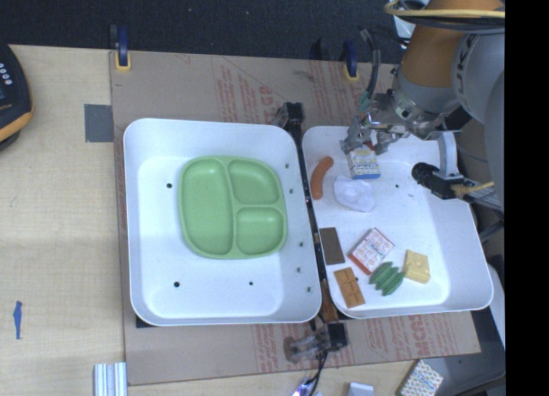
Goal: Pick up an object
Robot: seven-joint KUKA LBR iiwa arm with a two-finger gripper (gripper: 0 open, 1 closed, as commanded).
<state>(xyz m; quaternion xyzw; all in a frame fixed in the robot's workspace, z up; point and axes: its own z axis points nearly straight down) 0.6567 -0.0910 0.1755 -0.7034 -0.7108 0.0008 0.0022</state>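
At the far left of the frame you see a pale wooden bench [51, 240] with a black-and-yellow device [10, 99] at its edge and a grey tape patch [99, 122]. A brown cardboard sheet [214, 86], held by a blue clamp [123, 48], lies under both bins. The left bin [141, 300] holds a green divided plate [232, 206] near its middle, with bare white floor all round it. In the right bin [467, 296], a sausage [320, 177] lies by the left wall, with a dark strip [330, 245] and a brown cracker [348, 286] lower down. Your target, the small carton [364, 165], sits in the bin's upper part. It is white with a blue band along its lower edge, and a crumpled clear wrapper [354, 194] lies just below it. The gripper [367, 139] hangs directly over the carton, close to the bin's upper rim; you cannot tell whether it is spread or closed, nor whether it grips the carton. Lower right lie a red-and-white packet [371, 250], a green pod [386, 278] and a yellow block [417, 267]. To the carton's right, the floor is bare.
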